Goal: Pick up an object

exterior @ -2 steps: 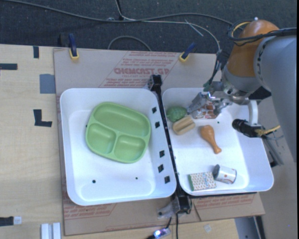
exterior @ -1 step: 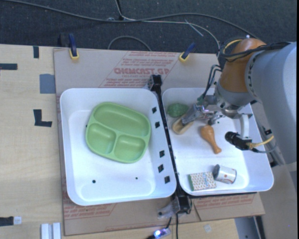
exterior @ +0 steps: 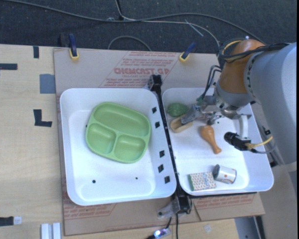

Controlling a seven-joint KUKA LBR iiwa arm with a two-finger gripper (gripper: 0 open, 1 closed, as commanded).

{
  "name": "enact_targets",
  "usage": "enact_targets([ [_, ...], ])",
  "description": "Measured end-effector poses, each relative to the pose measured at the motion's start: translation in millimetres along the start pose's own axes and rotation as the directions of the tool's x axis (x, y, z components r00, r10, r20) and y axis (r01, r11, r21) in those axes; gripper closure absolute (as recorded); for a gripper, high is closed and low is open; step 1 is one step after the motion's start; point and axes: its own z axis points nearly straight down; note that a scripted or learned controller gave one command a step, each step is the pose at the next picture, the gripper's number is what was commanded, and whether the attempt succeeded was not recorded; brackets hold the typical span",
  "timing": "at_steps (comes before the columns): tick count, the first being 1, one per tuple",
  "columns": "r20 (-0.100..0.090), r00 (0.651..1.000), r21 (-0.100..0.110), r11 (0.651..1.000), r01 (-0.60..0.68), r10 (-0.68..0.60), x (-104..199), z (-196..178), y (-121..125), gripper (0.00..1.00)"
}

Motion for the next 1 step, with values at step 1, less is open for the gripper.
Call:
enact_targets([
  [1, -0.004, 1.000, -0.007, 1.000, 0.000, 0.000, 2.3, -12.8, 2.6, 1.00],
])
